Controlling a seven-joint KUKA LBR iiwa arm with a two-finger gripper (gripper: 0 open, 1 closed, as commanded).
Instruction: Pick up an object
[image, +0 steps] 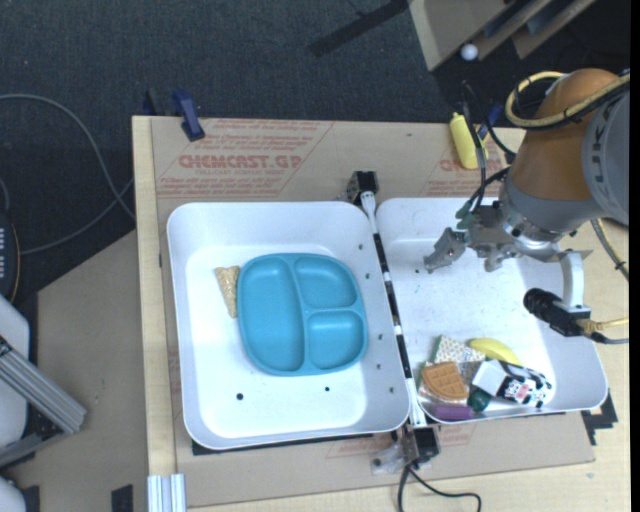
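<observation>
My gripper (468, 252) hangs over the back of the right bin (420, 215), its two grey fingers (441, 254) spread apart with nothing between them. A heap of small objects lies in that bin's front corner: a yellow banana (492, 349), a round brown cookie (444, 381), a checkered cracker (452, 350), a purple piece (452, 411) and a black-and-white dice-like block (524, 388). The gripper is well behind the heap and apart from it.
The left bin (200, 250) holds a blue divided plate (298, 311) with a tan cracker (228, 286) sticking out at its left. A yellow marker (464, 141) and a blue clip (186, 114) lie on the cardboard behind the bins. A black cable plug (550, 309) hangs right of the gripper.
</observation>
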